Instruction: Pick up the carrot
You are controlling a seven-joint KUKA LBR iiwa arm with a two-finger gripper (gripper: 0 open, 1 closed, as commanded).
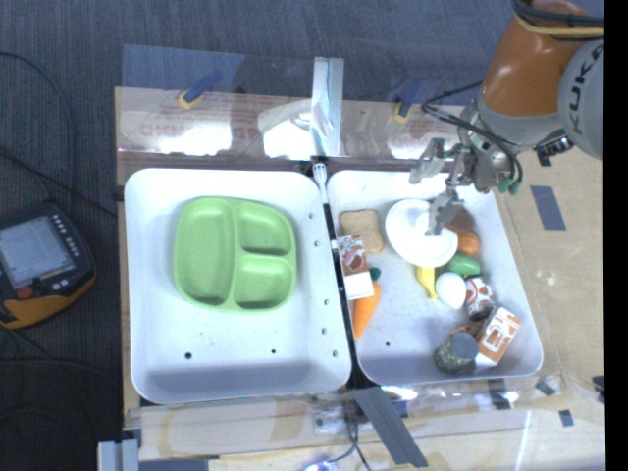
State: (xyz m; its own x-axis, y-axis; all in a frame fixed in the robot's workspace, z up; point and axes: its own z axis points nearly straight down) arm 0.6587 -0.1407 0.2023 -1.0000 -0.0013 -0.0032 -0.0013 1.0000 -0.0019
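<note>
- Carrot (pixel 364 310): orange, tapered, lying in the right bin (pixel 412 361) against its left wall, just below a small carton (pixel 355 263).
- Gripper (pixel 444 207) hovers over a white plate (pixel 417 235) near the bin's top edge; jaw state cannot be told.

An orange carrot (pixel 364 310) and white plate (pixel 420 232) are lying in the white right bin (pixel 402 356), a green tray (pixel 235 253) sitting in the white left bin (pixel 157 351).

Overhead view as I see it: bright, even light from above. Glare whitens the plastic sheet (pixel 235 130) behind the bins and washes out the white plate (pixel 417 234). Shadows are soft and short. Focus is mildly soft throughout; small packaging print is unreadable, and the dark floor (pixel 59 67) looks grainy
</note>
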